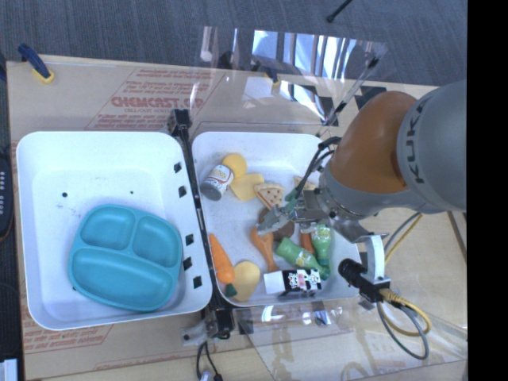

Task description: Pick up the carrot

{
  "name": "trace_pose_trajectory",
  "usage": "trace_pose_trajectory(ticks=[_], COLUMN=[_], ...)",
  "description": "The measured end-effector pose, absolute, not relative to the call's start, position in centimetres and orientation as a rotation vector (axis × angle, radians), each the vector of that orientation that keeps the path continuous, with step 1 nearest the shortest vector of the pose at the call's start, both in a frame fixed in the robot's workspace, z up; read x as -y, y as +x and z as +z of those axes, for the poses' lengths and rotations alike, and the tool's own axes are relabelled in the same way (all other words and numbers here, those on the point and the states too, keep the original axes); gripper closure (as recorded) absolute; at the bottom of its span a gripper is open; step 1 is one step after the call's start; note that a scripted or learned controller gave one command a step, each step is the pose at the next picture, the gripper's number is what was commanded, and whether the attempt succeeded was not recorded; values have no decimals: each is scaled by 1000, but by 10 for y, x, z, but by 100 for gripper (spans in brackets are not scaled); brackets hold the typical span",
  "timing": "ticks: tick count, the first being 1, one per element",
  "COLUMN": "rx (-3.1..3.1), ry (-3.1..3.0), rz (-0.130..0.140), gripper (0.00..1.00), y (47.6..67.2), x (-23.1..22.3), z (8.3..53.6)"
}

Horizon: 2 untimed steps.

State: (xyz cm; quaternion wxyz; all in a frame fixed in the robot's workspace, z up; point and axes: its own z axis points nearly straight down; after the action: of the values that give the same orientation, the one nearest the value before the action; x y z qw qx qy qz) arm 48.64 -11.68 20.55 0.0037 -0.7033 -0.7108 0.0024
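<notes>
The surface [119, 101] is carrying 2 white bins; the carrot [221, 259] is lying against the right bin's [262, 143] left wall. Whether the pincer [274, 219] is apart, I cannot tell.

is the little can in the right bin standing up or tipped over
Tipped over. The can lies on its side near the right bin's left wall, its round end facing the camera, next to a yellow toy.
</notes>
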Motion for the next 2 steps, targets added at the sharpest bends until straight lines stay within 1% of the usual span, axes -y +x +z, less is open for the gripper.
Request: trace_pose_trajectory(ticks=[1,2], rx=[1970,1988], ry=[-2451,-2439], rz=[-2,3], gripper=[0,100], y=[479,480], x=[93,94], z=[97,108])
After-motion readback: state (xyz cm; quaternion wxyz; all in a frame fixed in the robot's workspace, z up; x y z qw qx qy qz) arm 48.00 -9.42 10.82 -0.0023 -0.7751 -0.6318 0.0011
